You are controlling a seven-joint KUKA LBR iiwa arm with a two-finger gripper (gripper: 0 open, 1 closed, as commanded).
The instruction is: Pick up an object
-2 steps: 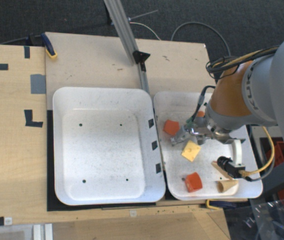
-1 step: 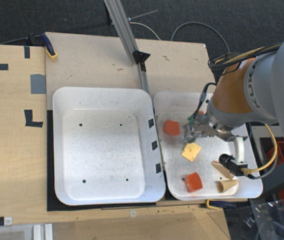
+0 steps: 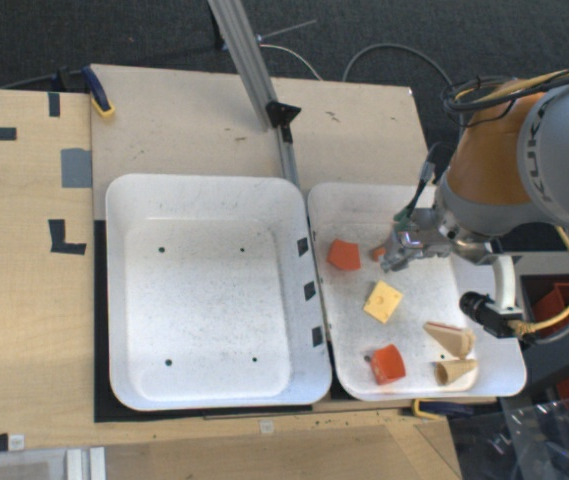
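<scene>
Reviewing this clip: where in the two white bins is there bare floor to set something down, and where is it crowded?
The left white bin offers bare floor from wall to wall. In the right white bin, the strip along its far wall is free. Nearer, it is crowded: orange cube, yellow block, red block, two tan wedges, and the gripper hanging beside the cube.

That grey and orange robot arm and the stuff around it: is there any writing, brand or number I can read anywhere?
"KU": large dark letters on the arm's grey shell at the picture's right edge; the rest of the word is cut off.
Bins, blocks and bench: no writing that I can make out.
</scene>
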